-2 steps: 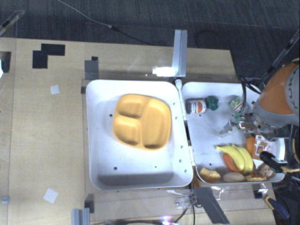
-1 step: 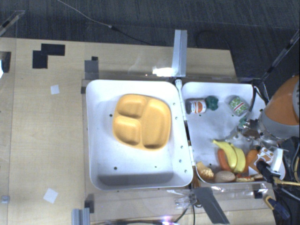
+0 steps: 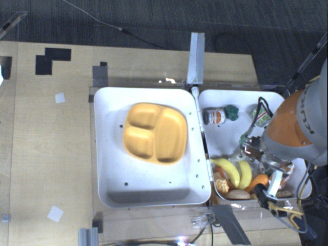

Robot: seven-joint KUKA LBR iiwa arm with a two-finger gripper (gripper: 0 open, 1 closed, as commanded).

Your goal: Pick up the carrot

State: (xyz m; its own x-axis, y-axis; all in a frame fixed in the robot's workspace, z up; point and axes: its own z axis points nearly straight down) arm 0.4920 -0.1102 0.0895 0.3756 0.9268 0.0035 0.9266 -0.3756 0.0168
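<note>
- At the far left is the wide shallow white plastic bin [image 3: 105, 152]. In its middle lies a yellow moulded plate with three compartments [image 3: 155, 132], and there is nothing on the plate.
- Next comes the second shallow white bin [image 3: 233, 95], touching the first one along its side. All the small things are here.
- Near its back wall lies a small jar with a white cap and an orange label [image 3: 214, 117], on its side. Just beside it is a small dark green object [image 3: 231, 111] which I cannot identify.
- In the front corner there is a crowded group: a small brownish-red lump [image 3: 222, 184], two yellow curved bananas [image 3: 237, 171] and a flat tan oval piece [image 3: 238, 193] under them.
- My gripper [image 3: 252, 151] hangs above the bananas, a little toward the back. I cannot tell if it is released or clenched, and I see nothing held in it.
- The orange carrot [image 3: 260, 180] is at the right side of the bananas, touching them, near the front wall. Only a short orange part shows, so I cannot say which way it lies.
- I judge it as light and stiff, probably with a smooth skin that can slip, and tapering. I would take it across the thick part and close firmly, because a grip on the thin end may squeeze it out. The bananas leave little room on that side.
- At the far right is my grey arm with the orange band [image 3: 287, 124].
</note>
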